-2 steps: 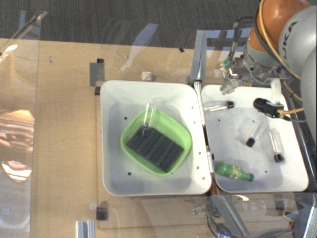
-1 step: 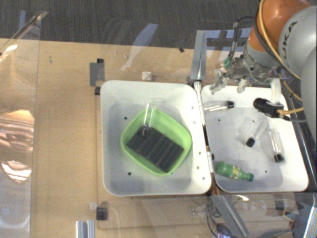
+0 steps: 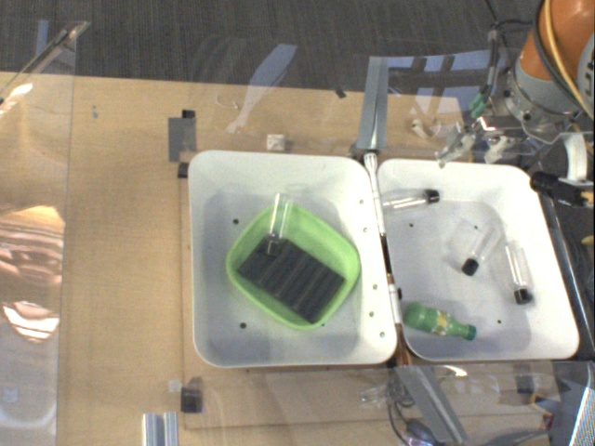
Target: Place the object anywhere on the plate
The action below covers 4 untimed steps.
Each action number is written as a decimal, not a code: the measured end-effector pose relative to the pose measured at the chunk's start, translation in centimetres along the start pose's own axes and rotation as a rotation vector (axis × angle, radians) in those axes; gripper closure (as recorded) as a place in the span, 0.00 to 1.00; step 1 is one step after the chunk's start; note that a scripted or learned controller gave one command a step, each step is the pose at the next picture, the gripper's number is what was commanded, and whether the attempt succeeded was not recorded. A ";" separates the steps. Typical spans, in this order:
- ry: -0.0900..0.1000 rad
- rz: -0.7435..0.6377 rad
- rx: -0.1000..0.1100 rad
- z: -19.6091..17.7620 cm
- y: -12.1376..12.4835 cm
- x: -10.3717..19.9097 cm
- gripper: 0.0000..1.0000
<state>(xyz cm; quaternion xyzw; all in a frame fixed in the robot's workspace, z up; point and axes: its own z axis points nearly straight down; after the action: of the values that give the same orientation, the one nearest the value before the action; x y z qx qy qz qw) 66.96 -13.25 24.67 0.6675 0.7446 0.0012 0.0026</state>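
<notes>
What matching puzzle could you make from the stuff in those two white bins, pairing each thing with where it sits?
Things:
1. green plate
2. green bottle
3. black ridged block
4. clear tube

Places:
A. lying on the plate's floor
B. leaning over the plate's far rim
C. near the front edge of the right bin
D. in the middle of the left bin

Pairs: 1-D, 2-C, 3-A, 4-B
</notes>
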 end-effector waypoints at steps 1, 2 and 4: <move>-0.001 0.008 -0.002 -5.5 -2.5 -5.8 0.00; -0.001 -0.367 -0.001 -5.2 -0.7 -7.1 0.00; -0.005 -0.535 -0.008 -10.0 -0.5 -6.9 1.00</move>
<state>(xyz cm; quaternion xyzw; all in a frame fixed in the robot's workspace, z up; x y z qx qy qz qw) 67.18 -20.16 34.64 0.4469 0.8945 0.0017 0.0074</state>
